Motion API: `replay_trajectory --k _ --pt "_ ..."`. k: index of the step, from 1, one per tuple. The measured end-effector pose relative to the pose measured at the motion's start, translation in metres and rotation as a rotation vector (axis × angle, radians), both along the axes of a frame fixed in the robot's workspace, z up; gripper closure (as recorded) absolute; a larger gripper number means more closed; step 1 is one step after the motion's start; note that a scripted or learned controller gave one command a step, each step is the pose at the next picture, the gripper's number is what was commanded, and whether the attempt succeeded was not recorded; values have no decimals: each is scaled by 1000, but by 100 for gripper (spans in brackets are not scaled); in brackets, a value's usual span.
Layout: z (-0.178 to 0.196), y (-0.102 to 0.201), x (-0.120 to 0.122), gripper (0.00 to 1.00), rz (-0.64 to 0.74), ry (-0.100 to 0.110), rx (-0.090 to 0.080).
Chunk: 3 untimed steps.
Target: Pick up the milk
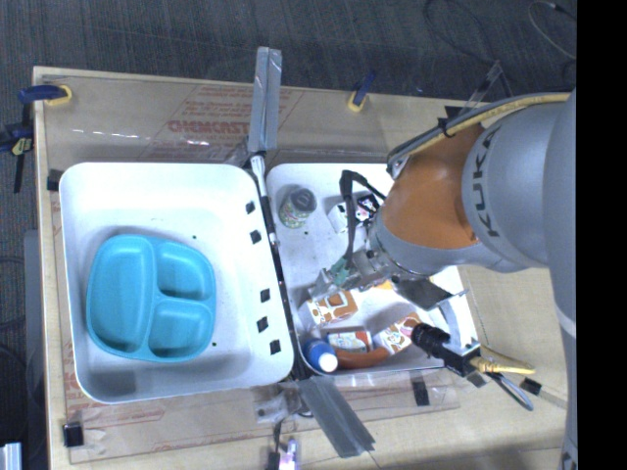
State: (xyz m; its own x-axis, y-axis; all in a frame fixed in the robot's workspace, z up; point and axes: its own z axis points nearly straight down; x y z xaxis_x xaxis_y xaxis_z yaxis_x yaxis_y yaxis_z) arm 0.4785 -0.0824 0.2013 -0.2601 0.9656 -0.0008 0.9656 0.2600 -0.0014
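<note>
While the grey arm with its orange band point(431, 213) hangs over the right white bin point(313, 179), we take the small brown-and-white carton point(333, 307) to be the milk. It lies flat towards six o'clock of the bin, and the gripper point(349, 267) sits at its one o'clock, just beside it. We cannot tell whether the gripper is open or closed. The carton looks light and crushable, so we would grip it gently across the narrow sides, clear of the blue-capped bottle point(321, 356) at its six o'clock.

left bin point(78, 194): tray point(152, 297) | right bin point(304, 176): cup point(297, 205) behind, likely milk point(333, 306) nearer, bottle point(319, 354) front
</note>
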Motion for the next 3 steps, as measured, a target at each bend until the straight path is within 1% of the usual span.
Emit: replay_trajectory --k 1,2,3 --pt "0 0 0 0 0 0 0" --pt "-57 -24 6 0 53 -28 -6" --pt "-64 -31 12 0 121 -49 -8"
